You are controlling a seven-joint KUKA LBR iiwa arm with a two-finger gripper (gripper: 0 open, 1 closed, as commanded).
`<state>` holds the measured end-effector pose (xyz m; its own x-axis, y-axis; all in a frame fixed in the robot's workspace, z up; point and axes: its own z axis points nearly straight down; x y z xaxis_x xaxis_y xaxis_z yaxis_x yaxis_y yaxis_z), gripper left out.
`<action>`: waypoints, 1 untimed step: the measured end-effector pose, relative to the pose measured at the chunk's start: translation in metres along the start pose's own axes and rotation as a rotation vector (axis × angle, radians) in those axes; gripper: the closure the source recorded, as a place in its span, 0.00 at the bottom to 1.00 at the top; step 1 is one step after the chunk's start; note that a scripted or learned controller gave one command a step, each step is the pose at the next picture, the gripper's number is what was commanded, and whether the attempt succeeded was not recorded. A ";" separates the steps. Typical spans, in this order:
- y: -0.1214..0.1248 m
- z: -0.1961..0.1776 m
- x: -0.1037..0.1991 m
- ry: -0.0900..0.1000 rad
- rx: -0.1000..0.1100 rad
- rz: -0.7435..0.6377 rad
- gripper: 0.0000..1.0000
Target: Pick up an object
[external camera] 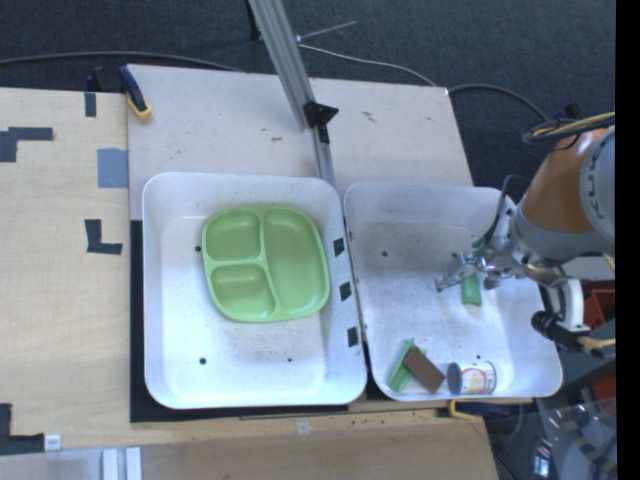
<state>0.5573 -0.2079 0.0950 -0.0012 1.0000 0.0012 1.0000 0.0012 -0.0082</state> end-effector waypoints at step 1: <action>0.002 -0.014 0.000 -0.001 -0.005 -0.002 1.00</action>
<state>0.5592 -0.2077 0.1088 -0.0028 1.0000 0.0004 1.0000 0.0028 -0.0029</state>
